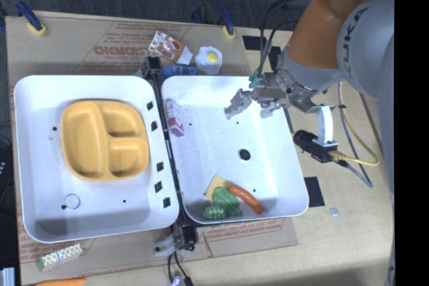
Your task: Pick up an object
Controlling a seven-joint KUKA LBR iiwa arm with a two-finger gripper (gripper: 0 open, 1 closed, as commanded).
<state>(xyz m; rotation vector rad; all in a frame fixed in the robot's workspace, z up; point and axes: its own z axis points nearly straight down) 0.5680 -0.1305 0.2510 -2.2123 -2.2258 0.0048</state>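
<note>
Toys to choose from sat bunched at six o'clock in the right bin (281, 164): an orange carrot (245, 197), a green leafy piece (221, 208) and a yellow wedge (216, 185), all touching one another against the near wall. My hand (253, 104) hung over that bin's twelve o'clock end, well apart from them, fingers spread with nothing between them. I judged this the approach step, no grasp made. The next move called for travel toward six o'clock, then a descent onto the carrot, which lay on top and offered the cleanest pinch. The bin wall just beside the pile looked like the main obstacle for a finger. A reddish wrapper (173, 117) lay at nine o'clock by the divider. The left bin (33, 144) carried a yellow divided tray (105, 138). Beyond the bins on the tabletop (348, 238) sat a snack packet (164, 45) and a yellow-and-white toy (209, 59).
</note>
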